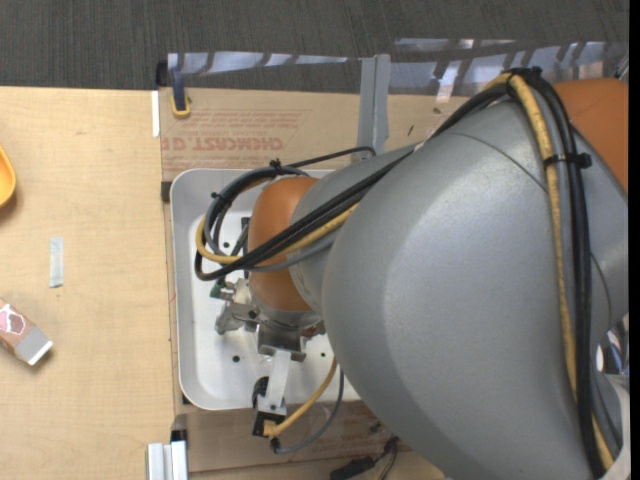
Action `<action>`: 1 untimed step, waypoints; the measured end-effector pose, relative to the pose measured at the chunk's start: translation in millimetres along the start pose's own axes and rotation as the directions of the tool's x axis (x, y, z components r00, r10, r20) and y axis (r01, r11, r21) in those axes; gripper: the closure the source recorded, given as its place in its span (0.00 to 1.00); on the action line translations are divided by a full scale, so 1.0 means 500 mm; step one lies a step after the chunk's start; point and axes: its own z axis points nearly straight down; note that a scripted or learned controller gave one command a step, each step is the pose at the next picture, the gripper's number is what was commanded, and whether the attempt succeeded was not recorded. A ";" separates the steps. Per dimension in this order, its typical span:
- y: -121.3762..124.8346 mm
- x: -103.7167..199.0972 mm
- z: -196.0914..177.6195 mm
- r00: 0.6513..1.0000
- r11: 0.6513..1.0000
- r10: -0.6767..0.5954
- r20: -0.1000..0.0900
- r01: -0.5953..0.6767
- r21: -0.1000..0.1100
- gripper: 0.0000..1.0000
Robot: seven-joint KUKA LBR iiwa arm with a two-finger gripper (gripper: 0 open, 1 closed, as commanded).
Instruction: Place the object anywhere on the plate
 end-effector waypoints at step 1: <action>0.213 0.059 -0.288 1.000 1.000 -0.003 -0.001 0.003 -0.003 0.00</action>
